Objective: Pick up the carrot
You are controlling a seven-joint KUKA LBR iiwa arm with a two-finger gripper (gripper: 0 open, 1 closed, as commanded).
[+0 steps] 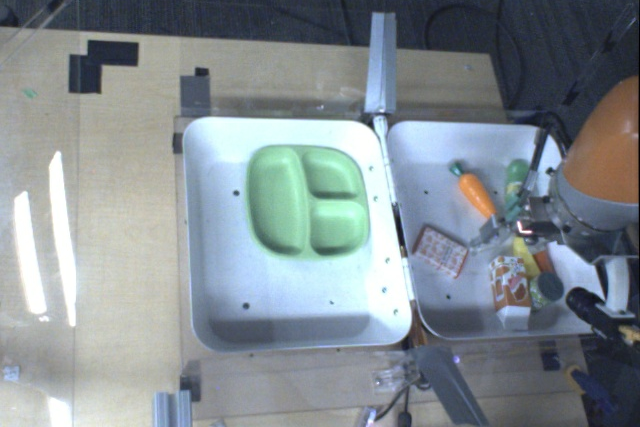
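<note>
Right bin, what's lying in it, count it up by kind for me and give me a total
Carrot: 1
Patterned flat packet: 1
Small carton: 1
Green bottle, partly hidden by the arm: 1
Total: 4 things I can make out; anything under the arm can't be counted.

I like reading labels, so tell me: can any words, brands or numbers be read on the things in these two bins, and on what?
None can be read.
Carton: red and yellow print, too blurred to read.
Flat packet: reddish pattern, no legible text.
Carrot, green tray: no markings visible.
</note>
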